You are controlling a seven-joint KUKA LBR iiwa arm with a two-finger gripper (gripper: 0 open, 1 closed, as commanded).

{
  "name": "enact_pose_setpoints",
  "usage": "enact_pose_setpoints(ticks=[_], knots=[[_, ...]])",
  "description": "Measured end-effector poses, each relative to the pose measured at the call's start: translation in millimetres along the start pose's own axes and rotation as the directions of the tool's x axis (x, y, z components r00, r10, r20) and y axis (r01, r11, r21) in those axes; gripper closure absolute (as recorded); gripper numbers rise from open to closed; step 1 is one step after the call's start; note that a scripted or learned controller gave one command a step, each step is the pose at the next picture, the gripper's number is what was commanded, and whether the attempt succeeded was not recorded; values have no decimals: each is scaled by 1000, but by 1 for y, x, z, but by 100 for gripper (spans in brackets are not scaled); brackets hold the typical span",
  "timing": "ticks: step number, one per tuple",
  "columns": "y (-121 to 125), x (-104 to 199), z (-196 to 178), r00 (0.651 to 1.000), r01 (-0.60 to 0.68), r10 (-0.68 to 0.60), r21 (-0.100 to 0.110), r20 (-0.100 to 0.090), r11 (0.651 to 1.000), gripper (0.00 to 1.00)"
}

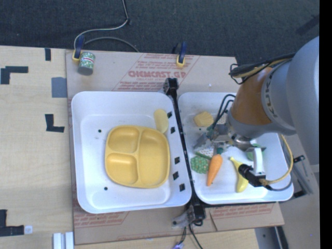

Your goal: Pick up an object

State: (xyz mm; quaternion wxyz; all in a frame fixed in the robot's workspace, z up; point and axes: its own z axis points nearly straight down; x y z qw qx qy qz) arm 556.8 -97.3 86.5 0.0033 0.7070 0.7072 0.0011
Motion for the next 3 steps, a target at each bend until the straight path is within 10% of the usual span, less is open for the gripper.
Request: enact_pose_setpoints(ticks=[1,2,3], knots=[[-41,2,0,1000,0,0,0,-1,1000,0],[-40,2,-11,1000,0,0,0,-3,1000,100],[-67,28,-98,1000,1,-1,7,-4,1000,100]])
